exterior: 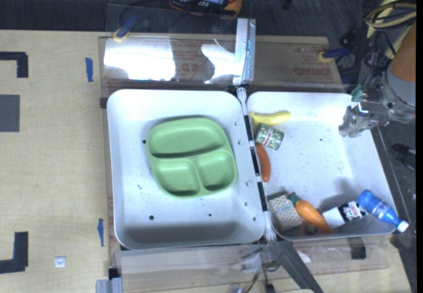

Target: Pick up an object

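Right white bin (330,116); blue-capped bottle (370,209) lying flat; pincer (353,123) state unclear, apart.

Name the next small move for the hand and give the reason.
Probably move the hand toward the near edge of the right bin and lower over the blue bottle. The hand sits high at the bin's right edge with nothing between its fingers, and the bottle is the closest object, lying apart from the carrot.

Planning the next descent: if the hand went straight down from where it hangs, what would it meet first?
Probably bare floor of the right bin. The hand hangs near its upper right corner; the blue bottle lies nearer the camera. Depth is unclear.
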### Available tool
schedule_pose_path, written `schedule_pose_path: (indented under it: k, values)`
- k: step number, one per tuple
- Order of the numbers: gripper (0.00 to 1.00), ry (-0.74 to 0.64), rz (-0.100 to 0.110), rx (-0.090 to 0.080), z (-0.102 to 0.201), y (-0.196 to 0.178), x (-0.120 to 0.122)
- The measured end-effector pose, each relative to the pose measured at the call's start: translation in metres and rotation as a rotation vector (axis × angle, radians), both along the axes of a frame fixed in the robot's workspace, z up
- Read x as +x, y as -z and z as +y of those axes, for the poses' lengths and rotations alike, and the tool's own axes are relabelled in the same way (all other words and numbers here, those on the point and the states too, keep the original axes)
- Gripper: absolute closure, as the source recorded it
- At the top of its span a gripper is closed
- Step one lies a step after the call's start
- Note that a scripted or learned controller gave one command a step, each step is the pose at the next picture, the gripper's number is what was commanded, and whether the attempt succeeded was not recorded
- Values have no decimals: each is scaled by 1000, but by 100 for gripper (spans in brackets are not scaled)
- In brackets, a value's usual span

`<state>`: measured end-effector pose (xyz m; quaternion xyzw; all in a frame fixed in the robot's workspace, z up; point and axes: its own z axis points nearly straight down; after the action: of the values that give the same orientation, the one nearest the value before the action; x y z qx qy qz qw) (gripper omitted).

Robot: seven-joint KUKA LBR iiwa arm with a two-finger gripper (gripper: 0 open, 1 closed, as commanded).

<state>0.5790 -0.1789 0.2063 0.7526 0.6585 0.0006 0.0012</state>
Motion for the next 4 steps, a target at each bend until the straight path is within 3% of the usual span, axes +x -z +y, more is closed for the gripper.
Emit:
schedule_pose_path:
  k: [1,2,3,4]
  values:
    - [100,7,4,2,47,-42,-32]
    - [100,241,6,3,56,0,-61]
    - [100,288,2,0,31,-6,-36]
    - [100,109,5,2,35,-22,-81]
